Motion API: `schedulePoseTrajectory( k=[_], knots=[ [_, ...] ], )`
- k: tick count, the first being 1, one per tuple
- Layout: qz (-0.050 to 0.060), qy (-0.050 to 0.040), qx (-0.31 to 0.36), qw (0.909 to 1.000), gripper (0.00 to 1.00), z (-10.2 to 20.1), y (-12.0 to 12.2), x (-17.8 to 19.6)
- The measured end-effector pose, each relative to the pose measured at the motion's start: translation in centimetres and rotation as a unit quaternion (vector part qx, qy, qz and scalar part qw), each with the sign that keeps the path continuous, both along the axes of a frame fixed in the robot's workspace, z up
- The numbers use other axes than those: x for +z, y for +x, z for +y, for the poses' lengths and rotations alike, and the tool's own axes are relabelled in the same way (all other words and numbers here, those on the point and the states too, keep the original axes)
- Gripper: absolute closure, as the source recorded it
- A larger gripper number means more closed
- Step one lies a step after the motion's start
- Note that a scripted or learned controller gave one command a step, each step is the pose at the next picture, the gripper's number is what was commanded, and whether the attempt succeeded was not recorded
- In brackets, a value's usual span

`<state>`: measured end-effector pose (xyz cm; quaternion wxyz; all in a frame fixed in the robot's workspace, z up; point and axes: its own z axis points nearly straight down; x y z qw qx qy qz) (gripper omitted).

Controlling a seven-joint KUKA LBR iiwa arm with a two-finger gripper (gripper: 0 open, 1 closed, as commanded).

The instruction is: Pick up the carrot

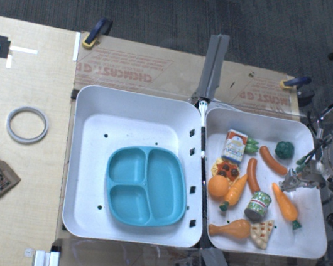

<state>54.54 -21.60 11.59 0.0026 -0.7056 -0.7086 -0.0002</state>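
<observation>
The surface (26,60) is carrying two shallow white bins side by side: the left bin (84,166) is holding a blue divided plate (146,185), and the right bin (305,249) is holding the toy food. The gripper (295,179) is hanging over the right bin's right side, just above the top end of one carrot (285,204), which is lying at a slant near the right wall with its green stub pointing down-right; whether the fingers are spread or pressed together cannot be told, and nothing is showing between them. A second carrot (235,191) is lying near the bin's left side, leaning against an orange (218,187). The carrot by the gripper is looking like light, stiff, smooth plastic, so it will probably be slipping unless pinched across its thicker middle. Crowding it are a green can (258,205), touching or just beside its left flank, a pizza slice (262,232), a drumstick (232,229), two sausages (273,160) (252,173), a juice carton (234,145) and a broccoli (285,149).
</observation>
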Motion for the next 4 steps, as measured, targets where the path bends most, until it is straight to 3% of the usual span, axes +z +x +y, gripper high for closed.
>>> schedulePoseTrajectory(
  k=[1,2,3,4],
  knots=[
    [0.000,0.0000,0.000,1.0000,0.00,0.0,0.0,0.0],
    [-0.001,0.0057,-0.063,0.9980,0.00,0.4,-0.3,-2.5],
    [0.000,0.0017,-0.064,0.9980,1.00,0.1,-0.4,-1.8],
    [0.000,-0.0023,-0.073,0.9973,1.00,10.9,-0.1,7.0]
  ],
)
